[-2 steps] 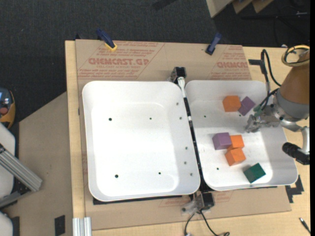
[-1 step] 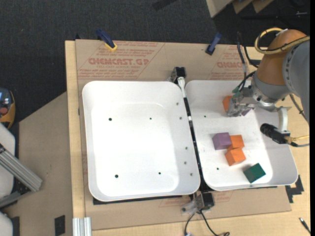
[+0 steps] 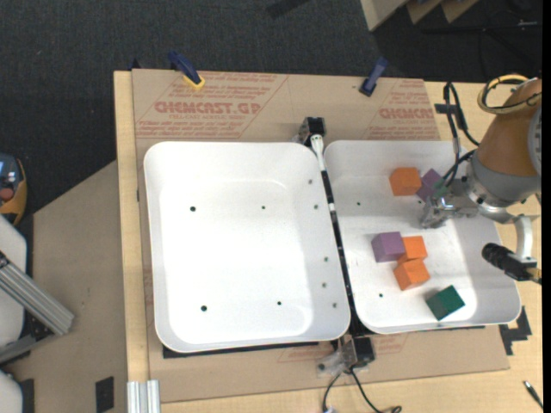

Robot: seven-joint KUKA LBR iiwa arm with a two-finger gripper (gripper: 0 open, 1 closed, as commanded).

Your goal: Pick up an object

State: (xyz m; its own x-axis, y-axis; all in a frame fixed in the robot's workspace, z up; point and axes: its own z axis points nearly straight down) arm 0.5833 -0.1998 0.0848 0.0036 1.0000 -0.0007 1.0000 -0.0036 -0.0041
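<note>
Claw (image 3: 437, 206) sits low in the right bin (image 3: 362, 166), right beside a purple block (image 3: 430, 181) and an orange block (image 3: 405, 181), can't tell its state from here, and with those two touching, a close could catch both or shove one off.

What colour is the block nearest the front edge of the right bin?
Dark green block, seen in the camera view.

Beside the right bin (image 3: 482, 312) sits its twin, the left bin (image 3: 172, 231): two bins. Inside the right bin I count three orange blocks (image 3: 405, 181) (image 3: 415, 248) (image 3: 412, 273), two purple blocks (image 3: 387, 246) (image 3: 430, 183), one green block (image 3: 445, 302).
</note>
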